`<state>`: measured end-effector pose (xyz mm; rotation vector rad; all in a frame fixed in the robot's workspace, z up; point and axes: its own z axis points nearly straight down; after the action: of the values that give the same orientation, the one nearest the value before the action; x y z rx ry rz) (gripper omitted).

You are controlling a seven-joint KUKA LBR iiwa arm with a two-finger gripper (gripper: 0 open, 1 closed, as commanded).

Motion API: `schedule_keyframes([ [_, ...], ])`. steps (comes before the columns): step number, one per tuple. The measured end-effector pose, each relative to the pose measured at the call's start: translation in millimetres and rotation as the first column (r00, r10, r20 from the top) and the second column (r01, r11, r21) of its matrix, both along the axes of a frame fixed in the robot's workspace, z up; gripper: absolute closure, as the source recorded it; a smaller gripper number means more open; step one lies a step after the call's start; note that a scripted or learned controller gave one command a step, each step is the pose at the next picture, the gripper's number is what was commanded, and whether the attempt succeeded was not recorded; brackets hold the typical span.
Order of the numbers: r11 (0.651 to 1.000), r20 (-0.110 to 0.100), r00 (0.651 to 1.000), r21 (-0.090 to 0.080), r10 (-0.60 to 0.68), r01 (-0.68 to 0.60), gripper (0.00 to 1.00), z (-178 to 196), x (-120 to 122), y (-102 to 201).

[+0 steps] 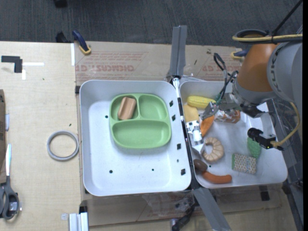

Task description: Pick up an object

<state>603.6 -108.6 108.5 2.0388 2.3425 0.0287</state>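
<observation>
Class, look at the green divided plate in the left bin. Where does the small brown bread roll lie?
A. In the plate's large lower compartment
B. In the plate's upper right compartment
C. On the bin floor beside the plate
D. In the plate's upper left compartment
D: the roll lies in the upper left compartment of the plate, left of the divider.
</observation>
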Motion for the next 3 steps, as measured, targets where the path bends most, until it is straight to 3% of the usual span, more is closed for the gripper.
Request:
schedule_keyframes([
  [1,0.998,-0.003,0.998,-0.005,0.055,-0.055,0.00,0,2,1],
  [2,0.968,-0.009,0.968,-0.012,0.252,-0.252,0.00,-1,-3,-4],
  [3,0.968,-0.004,0.968,-0.012,0.250,-0.250,1.00,11,-1,-4],
])
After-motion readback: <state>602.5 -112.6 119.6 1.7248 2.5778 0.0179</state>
